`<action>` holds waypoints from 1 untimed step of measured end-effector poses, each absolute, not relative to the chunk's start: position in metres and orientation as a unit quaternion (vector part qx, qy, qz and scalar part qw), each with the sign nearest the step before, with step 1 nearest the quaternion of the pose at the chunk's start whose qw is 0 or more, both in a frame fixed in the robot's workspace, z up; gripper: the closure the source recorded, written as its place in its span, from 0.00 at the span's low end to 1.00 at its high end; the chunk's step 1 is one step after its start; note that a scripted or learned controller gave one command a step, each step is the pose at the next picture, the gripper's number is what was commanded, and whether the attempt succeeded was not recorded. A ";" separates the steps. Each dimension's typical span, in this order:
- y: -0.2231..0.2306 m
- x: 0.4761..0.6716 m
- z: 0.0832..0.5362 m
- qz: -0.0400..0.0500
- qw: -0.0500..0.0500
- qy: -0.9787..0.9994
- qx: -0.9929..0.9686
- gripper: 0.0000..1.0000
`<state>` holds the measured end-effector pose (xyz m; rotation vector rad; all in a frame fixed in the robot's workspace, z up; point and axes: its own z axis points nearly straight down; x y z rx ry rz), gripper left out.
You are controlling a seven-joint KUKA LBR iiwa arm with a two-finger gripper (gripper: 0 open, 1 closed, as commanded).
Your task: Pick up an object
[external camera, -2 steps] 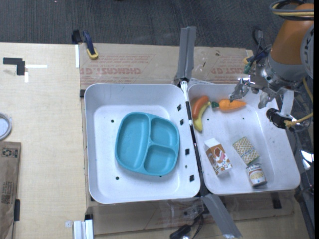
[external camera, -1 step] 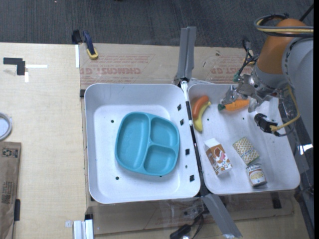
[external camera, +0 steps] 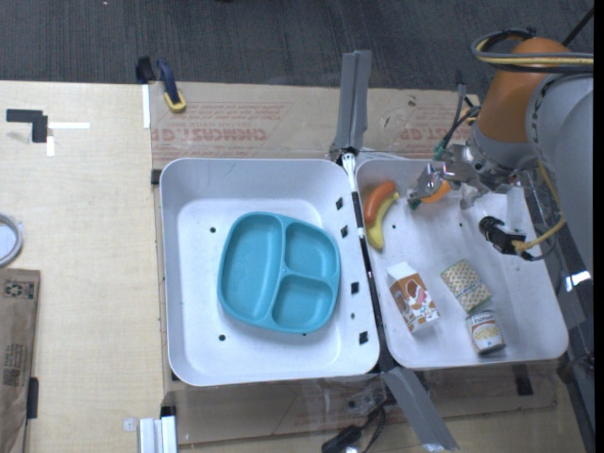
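Right bin (external camera: pixel 528 343), near edge: small can (external camera: pixel 486 331), patterned packet (external camera: pixel 466 284), snack carton (external camera: pixel 413 298). Farther back: banana (external camera: pixel 378 225) touching an orange piece (external camera: pixel 379 197) by the divider. Gripper (external camera: pixel 427 194) just right of these, an orange item at its tips; grip state cannot be told. Left bin (external camera: pixel 175 281): teal divided plate (external camera: pixel 279 272).

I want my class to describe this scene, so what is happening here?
A grey robot arm reaches in over the right bin. Its gripper sits at the far end, near an orange-and-yellow toy. A small carton, a patterned packet and a can lie nearer. The left bin holds a blue divided plate.
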<state>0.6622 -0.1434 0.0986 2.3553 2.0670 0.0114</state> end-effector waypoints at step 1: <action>-0.145 0.662 0.110 0.003 0.004 0.659 0.752 1.00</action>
